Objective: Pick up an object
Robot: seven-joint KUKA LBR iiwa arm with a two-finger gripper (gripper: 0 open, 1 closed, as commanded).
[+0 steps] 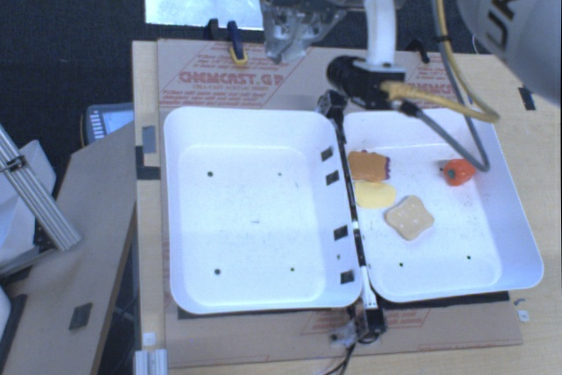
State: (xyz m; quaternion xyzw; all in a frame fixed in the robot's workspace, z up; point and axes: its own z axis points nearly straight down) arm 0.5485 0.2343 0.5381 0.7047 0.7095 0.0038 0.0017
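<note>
The right bin (500,215) holds several small items. An orange-brown cracker-like piece (368,165) lies near its left wall, a flat yellow piece (375,195) just below it, and a tan toast-shaped piece (409,217) lower still. A small red-orange object (457,172) sits toward the right. My gripper (285,44) hangs high at the top of the view, above the bench behind the left bin, far from all the items, with nothing seen in it.
The left bin (184,189) sits beside the right one, joined by black clips (338,206) along the middle. A yellow and grey cable (448,105) runs over the right bin's back edge. A yellow clamp (236,48) stands behind the left bin.
</note>
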